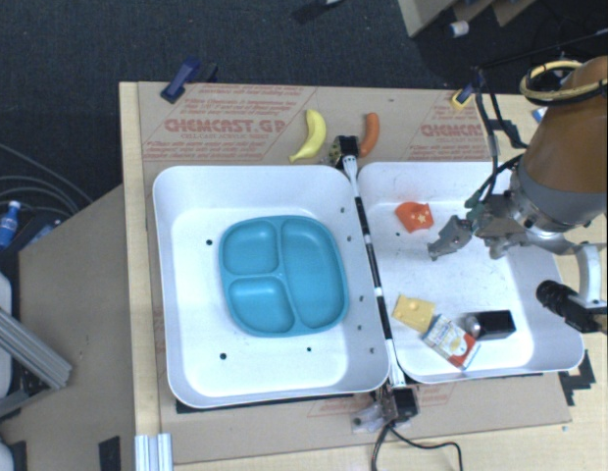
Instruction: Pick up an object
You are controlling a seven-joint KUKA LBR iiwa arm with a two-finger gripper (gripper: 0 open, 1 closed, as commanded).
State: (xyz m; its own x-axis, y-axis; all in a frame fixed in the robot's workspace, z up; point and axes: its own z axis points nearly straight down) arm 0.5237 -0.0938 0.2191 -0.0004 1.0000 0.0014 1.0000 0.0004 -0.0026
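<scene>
We count a blue divided plate (283, 274) at 9 o'clock in the left bin (177, 292); in the right bin (539, 356), a red piece (415, 216) at 12, yellow wedge (414, 312) at 7. Gripper (473, 235) hovers at centre, fingers spread on nothing; we'd drop straight over the red piece, just left. Brown board under bins, dark carpet beyond.

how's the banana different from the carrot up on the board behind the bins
The banana is yellow; the carrot is orange. The banana looks bigger and thicker, with a clear curve, while the carrot is slimmer and only slightly bent. The banana lies behind the left bin, the carrot further right, near the seam between the two bins. Both lie on the brown board outside the bins, away from the hand.
</scene>
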